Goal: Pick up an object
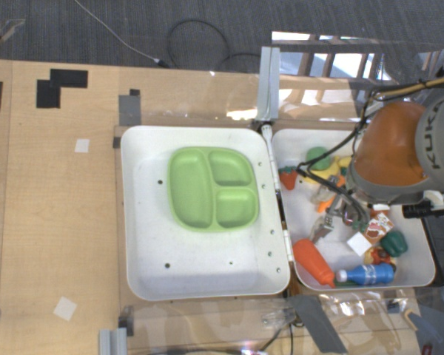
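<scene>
Down at six o'clock in the right bin [428, 272], along its near wall, lie the two likeliest picks: an orange carrot [313, 261] and a blue bottle [367, 274]. I judge the carrot a light, hollow plastic toy, stiff and smooth, so it may slip unless taken across its middle, where it is thickest. Its long axis runs from about ten o'clock to four o'clock, with the rounder end up toward ten. I judge the bottle also light and hard, and round, so it may roll; its long axis lies nearly three to nine o'clock, with the pale cap toward nine, almost touching the carrot's lower end. A grip across the bottle's body, square to that axis, looks safest. Above them, near the bin's centre, hangs the gripper [333, 217] under the grey arm [399, 154]; whether the jaws are spread or closed I cannot tell, and nothing shows between them. More small toys crowd the twelve o'clock and three o'clock parts of this bin. At nine o'clock, the left bin [144, 272] holds a green tray [211, 188].
</scene>
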You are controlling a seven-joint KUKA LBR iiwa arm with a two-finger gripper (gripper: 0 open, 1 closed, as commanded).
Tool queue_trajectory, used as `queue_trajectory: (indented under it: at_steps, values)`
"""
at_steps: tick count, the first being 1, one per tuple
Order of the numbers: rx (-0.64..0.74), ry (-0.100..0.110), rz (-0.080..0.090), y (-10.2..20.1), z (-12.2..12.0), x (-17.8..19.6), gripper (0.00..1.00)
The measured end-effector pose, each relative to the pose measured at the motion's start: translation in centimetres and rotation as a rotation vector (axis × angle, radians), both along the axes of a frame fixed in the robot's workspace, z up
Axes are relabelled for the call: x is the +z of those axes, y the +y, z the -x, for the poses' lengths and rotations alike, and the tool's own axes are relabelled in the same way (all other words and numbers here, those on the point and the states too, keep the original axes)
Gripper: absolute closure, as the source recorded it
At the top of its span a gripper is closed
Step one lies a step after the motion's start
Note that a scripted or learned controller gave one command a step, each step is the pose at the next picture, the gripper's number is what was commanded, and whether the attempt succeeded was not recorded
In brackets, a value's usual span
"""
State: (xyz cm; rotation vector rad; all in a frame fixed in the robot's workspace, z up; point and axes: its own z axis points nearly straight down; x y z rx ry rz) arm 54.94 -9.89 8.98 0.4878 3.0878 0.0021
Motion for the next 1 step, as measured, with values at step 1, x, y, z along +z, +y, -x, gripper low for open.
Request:
queue_trajectory:
  at_steps: [1]
  values:
    - [0.084,0.002,0.001,0.21,-3.74,-0.07,0.00]
